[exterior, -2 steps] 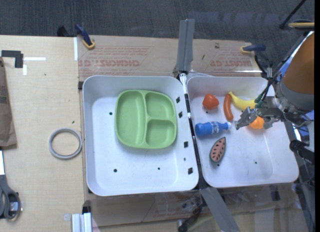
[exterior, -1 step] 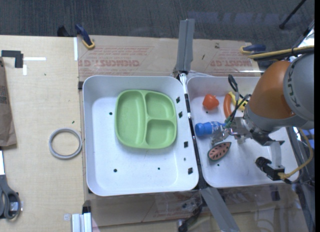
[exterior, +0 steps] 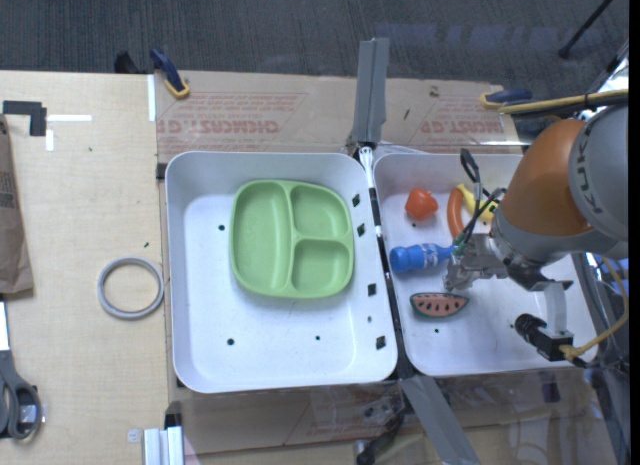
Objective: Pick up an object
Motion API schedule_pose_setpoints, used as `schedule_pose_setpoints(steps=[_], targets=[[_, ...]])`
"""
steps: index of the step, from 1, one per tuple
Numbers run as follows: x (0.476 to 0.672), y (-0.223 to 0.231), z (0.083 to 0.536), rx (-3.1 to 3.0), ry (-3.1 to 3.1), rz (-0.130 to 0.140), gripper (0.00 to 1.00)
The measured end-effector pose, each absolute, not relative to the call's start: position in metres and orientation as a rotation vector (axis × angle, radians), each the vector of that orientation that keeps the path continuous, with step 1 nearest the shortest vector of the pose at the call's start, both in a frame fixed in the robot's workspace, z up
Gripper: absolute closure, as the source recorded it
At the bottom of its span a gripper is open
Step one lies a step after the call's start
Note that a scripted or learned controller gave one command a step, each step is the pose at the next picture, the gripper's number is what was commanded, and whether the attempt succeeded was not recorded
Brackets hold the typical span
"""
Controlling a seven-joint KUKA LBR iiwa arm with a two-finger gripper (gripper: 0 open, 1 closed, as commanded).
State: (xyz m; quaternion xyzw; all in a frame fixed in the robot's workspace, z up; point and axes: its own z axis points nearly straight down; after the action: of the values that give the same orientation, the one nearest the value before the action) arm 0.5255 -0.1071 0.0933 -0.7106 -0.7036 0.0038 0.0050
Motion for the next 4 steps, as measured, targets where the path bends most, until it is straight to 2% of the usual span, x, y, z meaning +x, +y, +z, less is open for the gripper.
schedule_pose_setpoints(steps=[1,2,3,4], targets=[[0.526,-0.107,0.093,-2.225,-2.204,0.012,0.00],[0.476,-0.124,0.088,-2.223,-2.211,0.006,0.00],[0.544,-0.146,0.088,-2.221,-2.217,0.006,0.00],[0.603,-0.142,0.088,-2.217,-2.221,0.006,0.00]])
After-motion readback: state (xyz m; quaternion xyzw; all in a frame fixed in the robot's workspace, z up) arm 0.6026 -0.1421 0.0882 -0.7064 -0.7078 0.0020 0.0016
